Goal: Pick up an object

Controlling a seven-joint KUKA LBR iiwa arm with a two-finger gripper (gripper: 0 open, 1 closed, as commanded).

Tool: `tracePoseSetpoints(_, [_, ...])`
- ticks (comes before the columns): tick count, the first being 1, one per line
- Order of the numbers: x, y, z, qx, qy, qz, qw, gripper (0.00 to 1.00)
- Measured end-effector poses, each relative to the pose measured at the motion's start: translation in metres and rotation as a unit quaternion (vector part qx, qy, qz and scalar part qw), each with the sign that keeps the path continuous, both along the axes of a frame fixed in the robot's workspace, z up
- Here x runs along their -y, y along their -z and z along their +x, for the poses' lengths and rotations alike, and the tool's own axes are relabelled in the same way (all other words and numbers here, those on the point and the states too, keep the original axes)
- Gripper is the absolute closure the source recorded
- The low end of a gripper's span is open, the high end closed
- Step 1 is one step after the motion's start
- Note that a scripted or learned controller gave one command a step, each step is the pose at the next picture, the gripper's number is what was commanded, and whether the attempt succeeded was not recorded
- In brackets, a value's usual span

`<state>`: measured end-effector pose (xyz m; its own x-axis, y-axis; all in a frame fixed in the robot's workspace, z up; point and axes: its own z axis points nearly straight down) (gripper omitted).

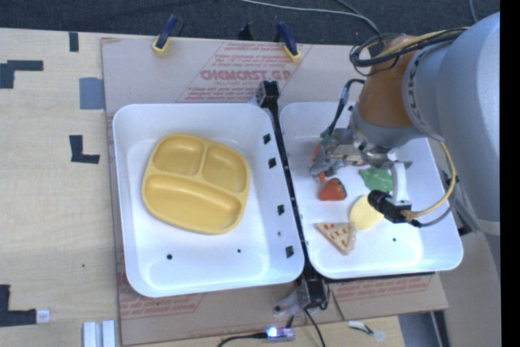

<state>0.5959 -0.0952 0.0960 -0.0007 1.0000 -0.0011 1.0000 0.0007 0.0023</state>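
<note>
Hovering low inside the right bin [422,252], the pincer [325,162] sits close above a red strawberry-like toy [331,190], which lies just below it in the camera view, toward the bin's near edge. Whether the pincer is open or closed cannot be told from this angle. Relative to the red toy, a yellow lemon-like piece [365,214] lies just to its right, a green piece [378,178] further right, and a pizza wedge [338,236] beyond it toward the near rim. A short drop toward the red toy seems the likely move.
</note>
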Motion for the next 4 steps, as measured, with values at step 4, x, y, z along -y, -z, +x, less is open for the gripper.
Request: tracePoseSetpoints(4, [-0.044, -0.146, 0.016, -0.002, -0.002, 0.0010, 1.0000, 1.00])
